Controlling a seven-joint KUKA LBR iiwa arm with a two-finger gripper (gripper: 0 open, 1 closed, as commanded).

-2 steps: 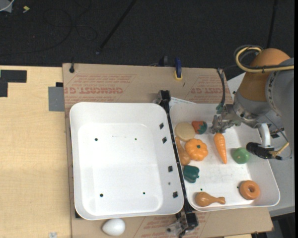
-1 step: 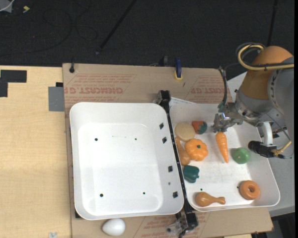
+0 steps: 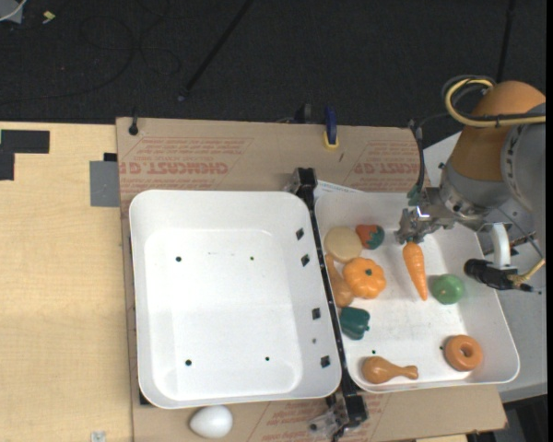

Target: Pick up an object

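Reaching in from the right: grey arm with an orange band [image 3: 498, 132] above the wrist, bent down over the upper right corner of the right shallow white bin [image 3: 498, 362]. Two-finger metal pincer [image 3: 413, 230] low over that bin's upper middle, pointing down and leftward, tips just at the top end of the long orange plastic carrot [image 3: 416, 270]; touching it or merely just above, cannot tell, and whether apart or together, cannot tell either (too small and dark against the wrist). Carrot lying on the bin floor, thick end toward the pincer, narrow end near the small round green fruit [image 3: 448, 289]. Left of the carrot, a cluster: pale tan round bun-shaped toy [image 3: 343, 244], small red-and-green piece [image 3: 370, 236] touching its right side, ribbed orange pumpkin [image 3: 364, 278] below, dark teal pepper-like toy [image 3: 354, 320] lower still. Near the front wall, brown drumstick-shaped toy [image 3: 389, 370] and, well to its right, orange ring doughnut [image 3: 462, 352]. Beside it on the counter, the left shallow white bin [image 3: 221, 293], the two walls meeting along black clips. In front of the left bin, on brown cardboard [image 3: 212, 159], a white plastic egg [image 3: 210, 422].
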